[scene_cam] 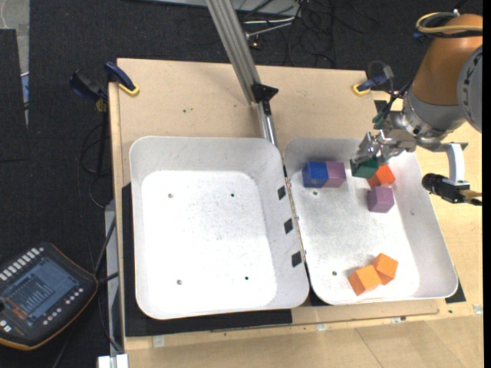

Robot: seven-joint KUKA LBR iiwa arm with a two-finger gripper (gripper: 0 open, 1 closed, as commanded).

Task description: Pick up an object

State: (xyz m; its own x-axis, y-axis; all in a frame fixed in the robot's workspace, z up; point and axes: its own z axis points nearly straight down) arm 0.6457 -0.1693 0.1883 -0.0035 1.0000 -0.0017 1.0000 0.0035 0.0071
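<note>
Two orange foam cubes (pixel 374 274) sit near your right white bin's (pixel 430 228) front rim; the gripper (pixel 370 159) clamps a green block (pixel 364 169) by the far rim.

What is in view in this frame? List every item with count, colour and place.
bins: 2, white, side by side on the bench; left bin, right bin
blue block: 1, blue, right bin, far left part
purple blocks: 2, one touching the blue block, one mid bin
orange blocks: 3, one near the claw, two together at the near edge
green block: 1, dark green, at the claw tips
pendant: 1, grey and orange, bottom left
arm: 1, grey and orange, right
claw: 1, over the green block
</note>
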